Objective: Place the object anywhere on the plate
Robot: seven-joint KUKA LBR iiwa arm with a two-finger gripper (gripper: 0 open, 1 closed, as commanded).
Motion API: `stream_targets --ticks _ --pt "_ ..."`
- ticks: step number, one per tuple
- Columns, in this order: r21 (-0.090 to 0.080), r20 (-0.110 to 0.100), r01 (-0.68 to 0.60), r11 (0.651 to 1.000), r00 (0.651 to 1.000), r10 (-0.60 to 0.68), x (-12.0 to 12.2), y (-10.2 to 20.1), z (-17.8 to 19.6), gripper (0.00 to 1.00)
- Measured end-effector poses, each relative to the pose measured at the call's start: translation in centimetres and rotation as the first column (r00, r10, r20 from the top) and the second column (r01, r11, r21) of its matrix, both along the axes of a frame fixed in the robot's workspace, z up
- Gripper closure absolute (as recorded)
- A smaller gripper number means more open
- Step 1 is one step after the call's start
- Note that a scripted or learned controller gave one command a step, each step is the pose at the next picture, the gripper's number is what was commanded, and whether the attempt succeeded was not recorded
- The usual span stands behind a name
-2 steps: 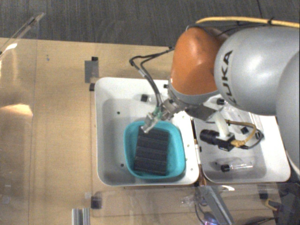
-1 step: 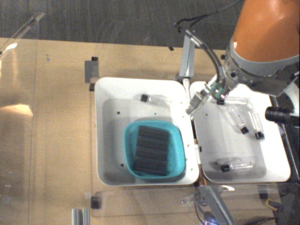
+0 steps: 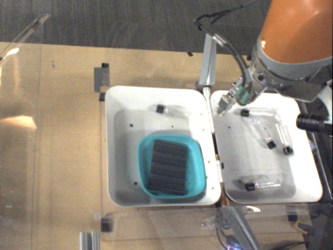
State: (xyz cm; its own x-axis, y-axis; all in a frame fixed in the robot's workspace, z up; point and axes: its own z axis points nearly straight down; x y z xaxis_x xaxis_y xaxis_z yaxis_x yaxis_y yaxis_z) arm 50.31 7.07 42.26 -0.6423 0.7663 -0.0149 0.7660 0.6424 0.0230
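You have two white bins on the counter [image 3: 57, 155]. The left bin [image 3: 117, 139] holds one teal plate [image 3: 195, 160] carrying one dark ridged block [image 3: 168, 166], plus one clear vial [image 3: 169, 109]. The right bin [image 3: 307, 191] holds four vials. The end effector [image 3: 235, 97] hovers over its far-left corner.

the plate [image 3: 196, 160] is teal and carries a dark grey ribbed block [image 3: 167, 166]. both bins [image 3: 117, 139] are white. the clear tubes [image 3: 263, 183] have black caps. the arm [image 3: 299, 25] is orange above a grey band, and the gripper [image 3: 227, 104] shows pale grey with a green spot. the bench [image 3: 52, 139] is light tan wood.
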Motion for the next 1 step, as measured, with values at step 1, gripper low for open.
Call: stream_targets --ticks 1 --pt "-0.002 -0.020 -0.036 0.999 0.999 0.036 -1.47 2.45 -9.06 1.00"
